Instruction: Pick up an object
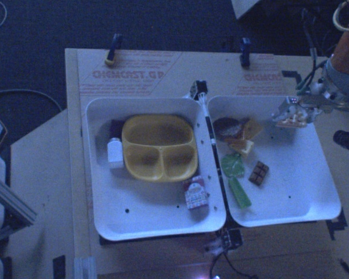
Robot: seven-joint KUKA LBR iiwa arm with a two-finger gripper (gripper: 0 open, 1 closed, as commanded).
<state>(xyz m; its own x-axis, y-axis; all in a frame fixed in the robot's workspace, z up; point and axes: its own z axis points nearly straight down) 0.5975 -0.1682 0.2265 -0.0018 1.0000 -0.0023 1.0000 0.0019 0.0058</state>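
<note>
No single thing is marked out for the pick; the loose items sit mostly in the right bin (314, 156). Near its upper left corner is a dark round lump (228, 127) w/ an orange wedge (248, 133) touching its right side; dim light makes both hard to identify. Just below them a green tool (235, 176) lies along the bin's left wall, wide end up, handle pointing toward the near rim. Beside it, to the right, a small brown block (259, 172), tilted.

The gripper (292, 116) is over the upper right part of that bin, apart from all those items. Something pale w/ a yellowish patch shows at its tip, but it's blurred and can't tell if that's an object or part of the tool; whether it's open or closed isn't readable either. The arm (343, 57) is cut off by the right edge, cables trailing by it.

Left bin (99, 208): a yellow divided plate (160, 147) fills the middle, a white bottle (115, 153) touching its left edge, a dark shape behind the bottle mostly hidden. A small red-and-white carton (196, 193) stands just below the plate's lower right corner.

Two clamps (112, 49) hold the board's far edge.
</note>
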